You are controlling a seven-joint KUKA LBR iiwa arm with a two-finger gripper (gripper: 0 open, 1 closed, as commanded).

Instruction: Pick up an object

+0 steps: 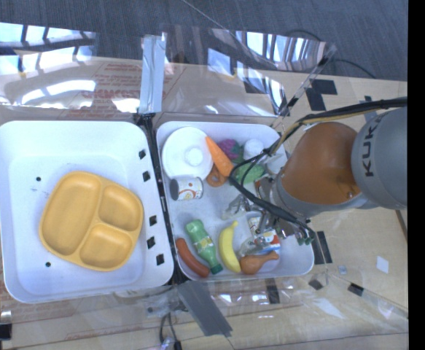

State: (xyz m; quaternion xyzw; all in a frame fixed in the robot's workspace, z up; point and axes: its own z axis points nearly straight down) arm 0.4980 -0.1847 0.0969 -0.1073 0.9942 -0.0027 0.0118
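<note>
Camera view: tool [259, 228] is hanging over the right shallow white bin [299, 267], crowding its right wall beside the curved yellow plastic banana [229, 247]; grip state cannot be told.

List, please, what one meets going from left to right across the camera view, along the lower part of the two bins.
Yellow divided plate → red sausage → green bottle → banana → gripper.
</note>
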